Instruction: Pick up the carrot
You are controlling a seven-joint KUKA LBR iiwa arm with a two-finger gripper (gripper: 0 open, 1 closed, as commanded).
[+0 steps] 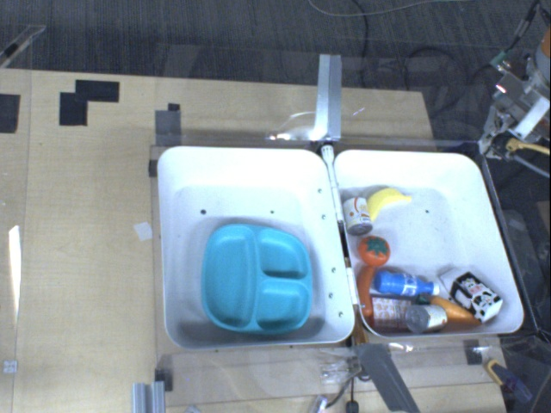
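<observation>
From above, the gripper (pixel 516 114) hangs at the far right edge, beyond the right bin (pixel 469 175); I cannot tell its state; one carrot (pixel 454 310) lies well below-left of it near the front wall, long axis roughly left-right, beside one blue bottle (pixel 403 283); one blue tray (pixel 256 275) sits in the left bin (pixel 185 196).

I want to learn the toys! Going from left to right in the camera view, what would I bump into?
Blue plastic divided plate → small white can with a red label → yellow plastic banana → black-and-white cow-patterned toy.
</observation>
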